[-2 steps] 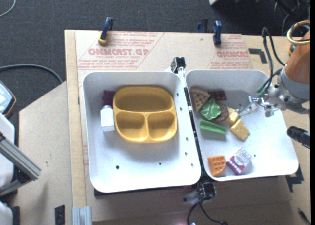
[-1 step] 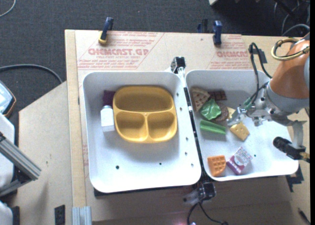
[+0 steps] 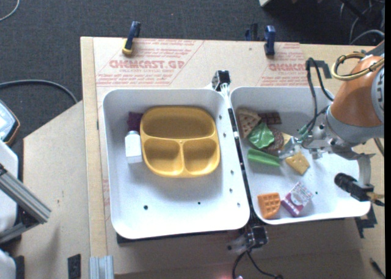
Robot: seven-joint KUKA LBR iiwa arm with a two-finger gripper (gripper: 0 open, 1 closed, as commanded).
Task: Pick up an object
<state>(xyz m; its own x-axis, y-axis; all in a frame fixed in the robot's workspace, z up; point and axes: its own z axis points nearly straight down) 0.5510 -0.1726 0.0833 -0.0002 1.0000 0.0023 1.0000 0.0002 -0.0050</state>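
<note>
The right bin point(image 3: 330, 189) holds several toy foods: a yellow cheese wedge point(image 3: 297, 163), a long green vegetable point(image 3: 264, 159), a green leafy piece point(image 3: 261, 136), a tan waffle wedge point(image 3: 247, 122), a dark chocolate bar point(image 3: 270, 117), a brown cookie point(image 3: 281, 143), an orange waffle square point(image 3: 269, 204) and a pink packet point(image 3: 297, 199). My gripper point(image 3: 303, 139) hangs low in this bin, just above and to the right of the cheese wedge, beside the cookie. I see nothing clearly between its tips.
The left bin point(image 3: 171, 207) holds a yellow divided tray point(image 3: 179, 140), a small white bottle point(image 3: 133, 148) and a dark purple item point(image 3: 134, 119). The arm's orange band point(image 3: 360, 97) overhangs the right bin's right side. A black fitting point(image 3: 348, 184) sits near that rim.
</note>
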